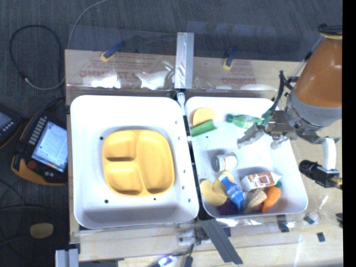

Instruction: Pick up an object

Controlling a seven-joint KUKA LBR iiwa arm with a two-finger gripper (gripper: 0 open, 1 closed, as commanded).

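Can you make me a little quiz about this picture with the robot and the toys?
1. True or false: the yellow tray sits in the left bin.
2. Which lies nearest the gripper? A) the green bottle B) the orange carrot C) the yellow tray
3. Fill in: the small can lies in the ____ bin.

Key: 1 true. 2 A. 3 right; the right bin also holds the carrot and bottle.

No legible text on any object.
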